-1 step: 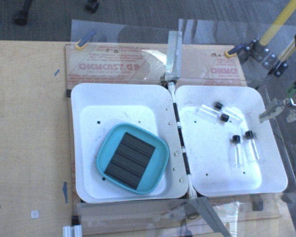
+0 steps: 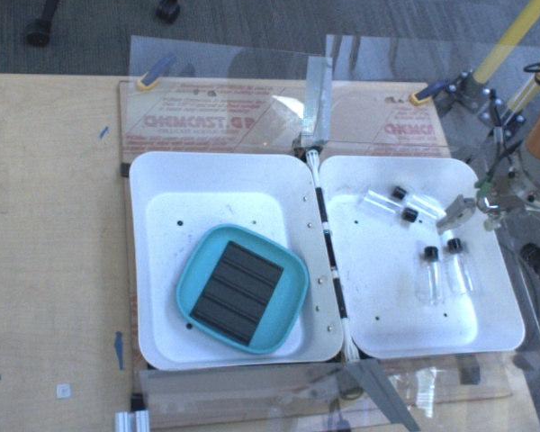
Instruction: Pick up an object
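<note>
Wooden bench (image 2: 45, 241) carries two white bins: a teal tray (image 2: 243, 288) lies in the left bin (image 2: 153, 187), while four clear vials with black caps are scattered in the right bin (image 2: 495, 327). Over that bin's right edge the end effector (image 2: 457, 212) is seen, probably placed there to reach the upper vial pair (image 2: 389, 203), whose long axes run left to right with caps toward the right. Whether it is apart or together cannot be told, and no vial is seen in it.

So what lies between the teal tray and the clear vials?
In the camera view, the bins' adjoining rims separate the teal tray from the clear vials; otherwise bare white floor.
</note>
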`<state>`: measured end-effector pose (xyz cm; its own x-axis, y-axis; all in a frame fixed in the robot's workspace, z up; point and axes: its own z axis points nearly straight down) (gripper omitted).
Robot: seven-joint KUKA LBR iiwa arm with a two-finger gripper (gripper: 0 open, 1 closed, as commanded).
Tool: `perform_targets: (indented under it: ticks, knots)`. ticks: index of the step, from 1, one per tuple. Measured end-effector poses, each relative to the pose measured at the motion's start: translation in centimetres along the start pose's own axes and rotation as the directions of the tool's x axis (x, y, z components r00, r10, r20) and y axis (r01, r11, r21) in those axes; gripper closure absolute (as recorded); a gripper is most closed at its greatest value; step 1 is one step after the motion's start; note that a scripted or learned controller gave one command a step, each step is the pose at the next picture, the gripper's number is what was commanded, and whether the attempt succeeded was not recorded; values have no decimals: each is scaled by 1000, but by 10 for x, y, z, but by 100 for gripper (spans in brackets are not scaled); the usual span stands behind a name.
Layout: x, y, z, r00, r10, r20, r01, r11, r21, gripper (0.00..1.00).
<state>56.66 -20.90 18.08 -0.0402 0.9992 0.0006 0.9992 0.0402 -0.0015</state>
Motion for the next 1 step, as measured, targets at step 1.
perform_targets:
  ticks: [1]
  knots:
    - [-5,2,83,998,-65,-7,65,998,-10,0]
